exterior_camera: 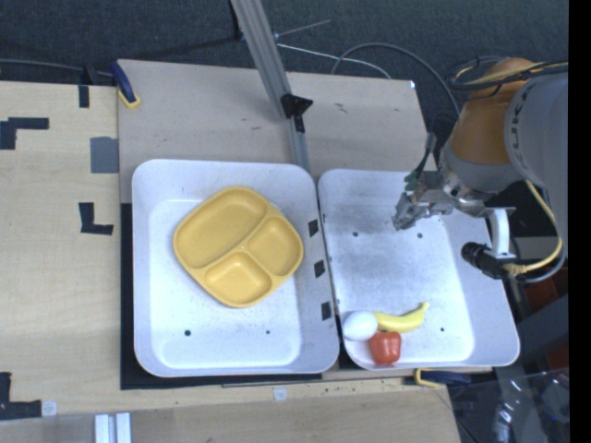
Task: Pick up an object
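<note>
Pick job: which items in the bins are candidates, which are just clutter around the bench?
Job:
- gripper, over the right bin
- banana, near edge of that bin
- white egg, beside the banana
- red pepper, touching the egg
- yellow divided plate, in the left bin

Lying about:
- metal pole across the bench top
- cables behind the bins
- blue clamp at the bench corner

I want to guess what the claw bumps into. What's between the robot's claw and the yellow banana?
Just bare speckled floor of the right white bin, seen in the camera view, between the gripper and the small yellow banana.
</note>
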Controlling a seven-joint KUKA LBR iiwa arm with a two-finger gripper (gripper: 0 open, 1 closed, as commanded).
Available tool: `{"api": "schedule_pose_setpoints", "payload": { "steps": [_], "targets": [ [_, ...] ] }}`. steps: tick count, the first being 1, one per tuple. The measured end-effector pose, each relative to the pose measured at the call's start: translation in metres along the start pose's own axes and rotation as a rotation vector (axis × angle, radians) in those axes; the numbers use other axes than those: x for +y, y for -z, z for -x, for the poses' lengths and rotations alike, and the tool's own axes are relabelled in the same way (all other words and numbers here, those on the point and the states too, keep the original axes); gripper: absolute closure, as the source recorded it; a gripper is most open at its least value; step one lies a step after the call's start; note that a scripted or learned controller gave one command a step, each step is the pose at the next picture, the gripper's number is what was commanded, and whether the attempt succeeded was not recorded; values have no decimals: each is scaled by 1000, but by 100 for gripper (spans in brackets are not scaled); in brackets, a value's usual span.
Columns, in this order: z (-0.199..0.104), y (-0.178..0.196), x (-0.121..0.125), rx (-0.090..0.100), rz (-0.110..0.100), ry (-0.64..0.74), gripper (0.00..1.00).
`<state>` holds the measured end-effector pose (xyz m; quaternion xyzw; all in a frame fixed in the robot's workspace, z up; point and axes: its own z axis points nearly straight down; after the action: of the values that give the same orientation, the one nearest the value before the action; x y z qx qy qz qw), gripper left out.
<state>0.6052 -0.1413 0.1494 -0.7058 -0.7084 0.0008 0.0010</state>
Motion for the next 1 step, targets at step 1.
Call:
{"api": "schedule_pose_setpoints", "payload": {
  "steps": [1],
  "targets": [
    [-7, 60, 4, -1, 7, -1, 100]
  ]
}}
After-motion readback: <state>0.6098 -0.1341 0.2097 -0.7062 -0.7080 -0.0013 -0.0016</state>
